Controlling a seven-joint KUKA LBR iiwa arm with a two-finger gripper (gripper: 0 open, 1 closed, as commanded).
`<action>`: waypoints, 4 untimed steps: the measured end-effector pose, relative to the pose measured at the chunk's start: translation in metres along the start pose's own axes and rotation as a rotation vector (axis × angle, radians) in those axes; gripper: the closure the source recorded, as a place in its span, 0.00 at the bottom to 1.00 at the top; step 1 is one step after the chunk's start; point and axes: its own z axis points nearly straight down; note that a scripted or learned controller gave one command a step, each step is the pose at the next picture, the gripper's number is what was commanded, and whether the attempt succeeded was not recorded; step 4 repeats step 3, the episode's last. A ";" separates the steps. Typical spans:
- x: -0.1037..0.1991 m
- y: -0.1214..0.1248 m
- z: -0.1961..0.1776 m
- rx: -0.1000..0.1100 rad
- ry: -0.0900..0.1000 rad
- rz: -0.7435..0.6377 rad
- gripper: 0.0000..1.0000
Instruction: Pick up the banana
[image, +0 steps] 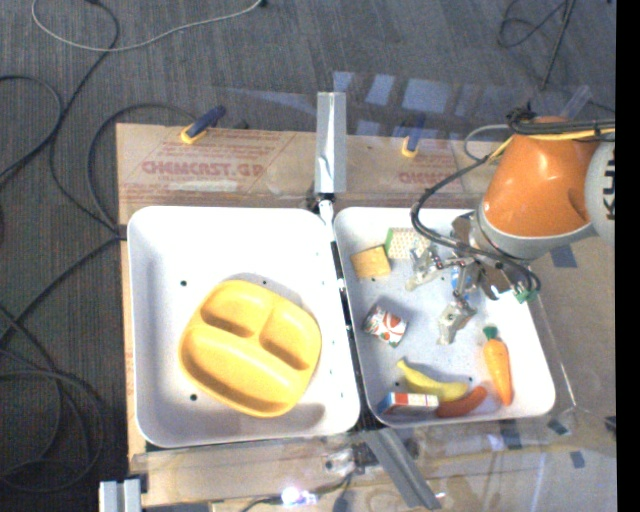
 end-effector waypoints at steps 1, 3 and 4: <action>-0.060 -0.005 -0.028 0.003 0.001 -0.096 0.00; -0.002 0.032 -0.037 0.002 0.003 -0.201 0.00; -0.002 0.032 -0.037 0.002 0.003 -0.201 0.00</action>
